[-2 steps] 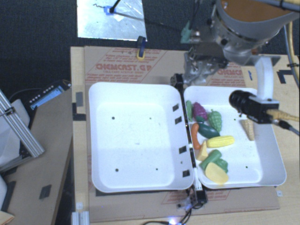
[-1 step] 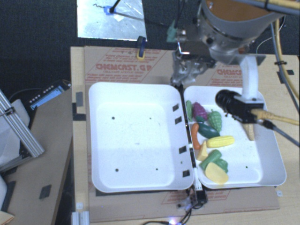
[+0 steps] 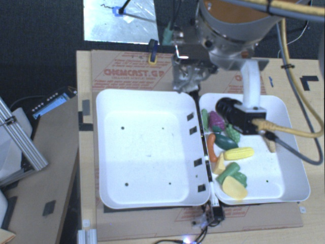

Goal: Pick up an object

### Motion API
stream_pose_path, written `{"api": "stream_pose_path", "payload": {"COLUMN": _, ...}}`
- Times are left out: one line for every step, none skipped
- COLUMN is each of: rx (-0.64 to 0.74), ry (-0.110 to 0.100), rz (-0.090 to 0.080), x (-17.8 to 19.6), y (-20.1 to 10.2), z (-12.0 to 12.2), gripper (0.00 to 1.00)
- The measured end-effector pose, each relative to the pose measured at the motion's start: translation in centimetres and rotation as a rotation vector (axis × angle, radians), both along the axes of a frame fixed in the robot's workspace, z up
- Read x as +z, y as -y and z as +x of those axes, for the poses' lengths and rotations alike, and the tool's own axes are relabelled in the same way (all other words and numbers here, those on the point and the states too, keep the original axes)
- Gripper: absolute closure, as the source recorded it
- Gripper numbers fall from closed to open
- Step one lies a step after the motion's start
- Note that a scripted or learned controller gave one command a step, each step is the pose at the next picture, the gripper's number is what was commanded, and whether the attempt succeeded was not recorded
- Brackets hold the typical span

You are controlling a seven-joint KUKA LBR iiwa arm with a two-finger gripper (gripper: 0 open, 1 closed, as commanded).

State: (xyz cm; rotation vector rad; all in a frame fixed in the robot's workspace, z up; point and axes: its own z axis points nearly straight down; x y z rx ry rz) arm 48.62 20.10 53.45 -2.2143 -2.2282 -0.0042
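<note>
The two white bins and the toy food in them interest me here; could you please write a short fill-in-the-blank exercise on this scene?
1. All the toy food lies in the ____ bin of the camera view.
2. The corn cob is coloured ____.
3. The purple piece lies nearer the ____ edge of its bin than the corn cob does.
4. The arm's band above the wrist is ____.

Missing words: right; yellow; far; orange

The arm has a broad orange band above a grey metal wrist section. Yellowish and grey cables loop across it, bound with black ties. A white link leads to a black end unit, from which a yellow cable runs out.
</note>
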Motion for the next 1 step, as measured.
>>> {"api": "stream_pose_path", "payload": {"rx": 0.000, "ry": 0.000, "rz": 0.000, "x": 0.05, "y": -2.50, "z": 0.00, "gripper": 1.00}}
